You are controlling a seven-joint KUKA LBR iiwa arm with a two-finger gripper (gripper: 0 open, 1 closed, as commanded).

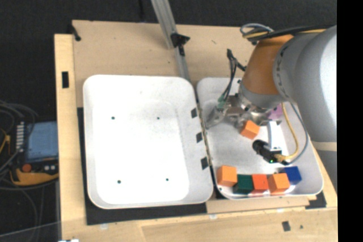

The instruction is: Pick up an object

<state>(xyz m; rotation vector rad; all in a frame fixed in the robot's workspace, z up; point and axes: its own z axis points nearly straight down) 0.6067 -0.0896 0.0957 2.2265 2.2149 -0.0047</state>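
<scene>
While the gripper [249,122] hangs low in the right bin [227,147], an orange block [249,131] sits beneath it; grasp state unclear.

You are looking through a single fixed camera mounted above the bench [142,224], tilted down at a slant so that the far edge sits toward the top of your frame. It stands far enough back to take in both white bins whole, the left bin [93,122] and the right bin [315,181] side by side, plus dark floor beyond the bench. The grey arm [309,82] enters from your right, close under the lens and large in frame.
</scene>
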